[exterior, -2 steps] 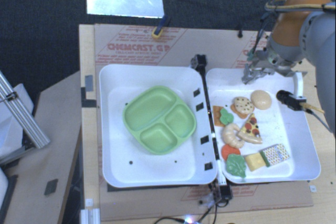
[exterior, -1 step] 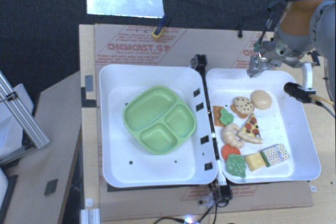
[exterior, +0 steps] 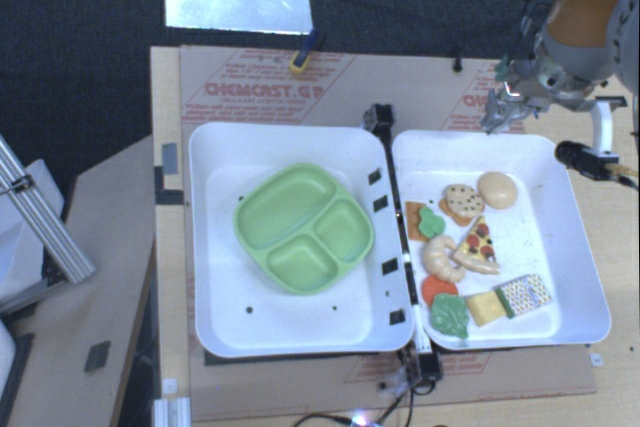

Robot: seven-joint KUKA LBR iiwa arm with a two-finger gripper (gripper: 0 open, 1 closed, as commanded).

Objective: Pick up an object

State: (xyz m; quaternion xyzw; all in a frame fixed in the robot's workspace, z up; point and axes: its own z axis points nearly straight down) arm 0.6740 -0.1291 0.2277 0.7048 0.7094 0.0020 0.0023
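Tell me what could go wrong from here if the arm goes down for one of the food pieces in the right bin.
1. The toys are packed together: the pizza slice touches the shrimp, so a grasp may catch two or slip off.
2. The cracker and broccoli lie close to the divider, where a finger could strike the wall.
3. The gripper hangs over the right bin's far rim, away from the pile, so it has to travel first.

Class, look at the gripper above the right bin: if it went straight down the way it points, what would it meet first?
Probably the right bin near its back rim, where the gripper hangs; the bun lies nearer the camera. Depth is unclear.
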